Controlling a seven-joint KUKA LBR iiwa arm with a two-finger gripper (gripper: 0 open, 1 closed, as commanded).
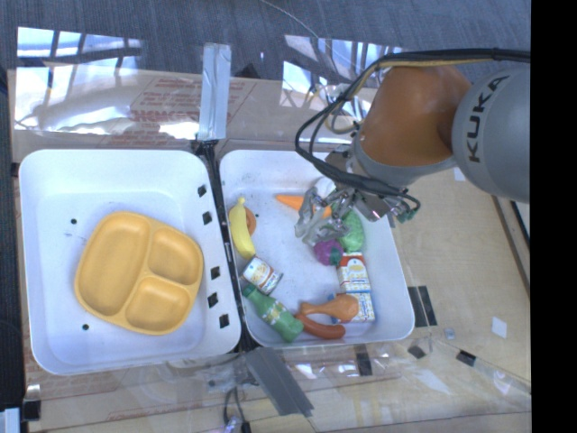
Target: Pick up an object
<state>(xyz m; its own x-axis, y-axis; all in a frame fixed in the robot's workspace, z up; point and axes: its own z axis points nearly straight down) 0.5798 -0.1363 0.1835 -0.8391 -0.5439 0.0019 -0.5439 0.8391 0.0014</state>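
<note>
My gripper [323,225] hangs low in the right bin [395,269], below the orange band of the arm. Its metal fingers [309,218] stand open with nothing between them. Just below the fingertips lies a purple toy vegetable [327,252], with a green toy [353,234] to its right. An orange carrot [290,202] lies to the gripper's upper left. A yellow banana [239,229] rests by the bin's left wall.
A juice carton [354,283], a small can [261,275], a green bottle [272,313], a drumstick [330,309] and a red sausage [324,330] crowd the right bin's front. The left bin [54,179] holds a yellow divided plate [137,271].
</note>
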